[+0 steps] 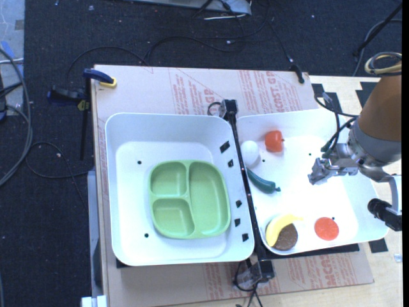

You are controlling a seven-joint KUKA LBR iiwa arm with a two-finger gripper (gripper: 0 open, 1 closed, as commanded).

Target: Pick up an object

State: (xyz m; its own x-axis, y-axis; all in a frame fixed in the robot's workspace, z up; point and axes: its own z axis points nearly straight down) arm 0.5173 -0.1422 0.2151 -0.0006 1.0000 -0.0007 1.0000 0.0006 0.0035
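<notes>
The end effector [317,173] hangs over the right bin [300,125], toward its 3 o'clock side, above bare white floor; whether it is spread or pressed together cannot be told. The candidate objects lie apart from it: an orange-red block [274,141] at 10 o'clock from it, a white ball [249,150] and teal piece [262,181] at 9 o'clock, a red disc [326,228] at 6 o'clock. Descending here would likely close on nothing. The ball may also roll off when nudged.

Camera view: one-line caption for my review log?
Gripper hovers over right bin of small objects; green plate in left bin.
</notes>
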